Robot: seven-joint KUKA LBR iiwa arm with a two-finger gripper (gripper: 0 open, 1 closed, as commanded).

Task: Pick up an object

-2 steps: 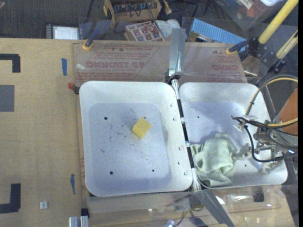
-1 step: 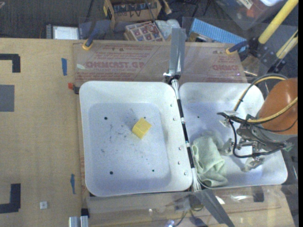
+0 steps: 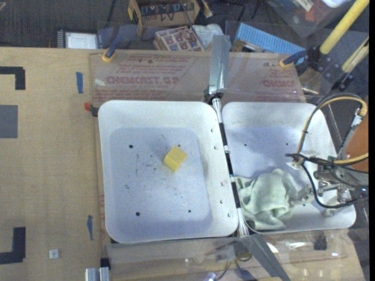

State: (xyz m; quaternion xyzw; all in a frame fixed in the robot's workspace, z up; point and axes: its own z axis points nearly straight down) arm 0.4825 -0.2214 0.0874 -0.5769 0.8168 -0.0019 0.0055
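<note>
looking down from my remote station, i see the wooden bench [image 3: 47, 157] at far left, marked with black corner shapes and short strips of blue tape. next comes the left bin [image 3: 111, 215], a shallow white tray whose floor is peppered with dark specks. a small yellow block [image 3: 174, 158] sits alone near its centre, turned at a slight angle, touching none of the walls. a row of clips runs along the seam where the two trays meet.

across that seam, in the right bin [image 3: 258, 127], a crumpled pale green cloth [image 3: 266, 196] lies bunched in the near left corner, against the dividing wall. just beside the cloth's right edge, low over the tray floor, hangs the gripper [image 3: 306, 195], a tangle of metal parts and looping black and yellow cables, with the arm's orange band [image 3: 357, 151] at the right edge of the view. i cannot tell from here whether the claw stands apart or together, nor whether it touches the cloth. the yellow block lies well apart from the claw, a full tray away to its left.
</note>
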